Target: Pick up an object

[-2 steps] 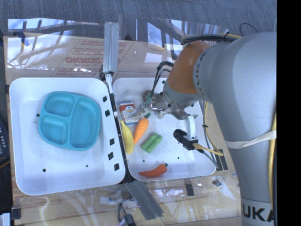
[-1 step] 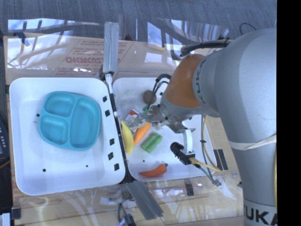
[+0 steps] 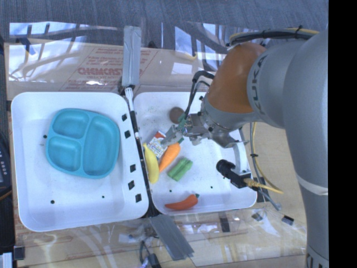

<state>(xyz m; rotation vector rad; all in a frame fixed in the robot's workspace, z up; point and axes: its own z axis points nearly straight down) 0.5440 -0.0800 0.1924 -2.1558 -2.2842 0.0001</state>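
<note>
My gripper [image 3: 179, 132] hangs low over the middle of the right bin [image 3: 223, 202], just above the top end of an orange carrot [image 3: 169, 156]. A small red and white packet [image 3: 158, 144] lies right by its tip on the left. A yellow banana [image 3: 150, 164] rests along the bin's left wall. Beside the carrot lies a green piece [image 3: 179, 169], and a brown round thing [image 3: 176, 114] sits just behind the gripper. Near the front wall lies a red-orange chili pepper [image 3: 182, 202]. Nothing is visibly held.
The left bin [image 3: 33, 205] holds a blue divided plate [image 3: 83, 142]. The grey arm with its orange band [image 3: 234, 85] covers the right bin's right and rear parts. Cables and a black fitting [image 3: 231, 173] hang by the wrist.
</note>
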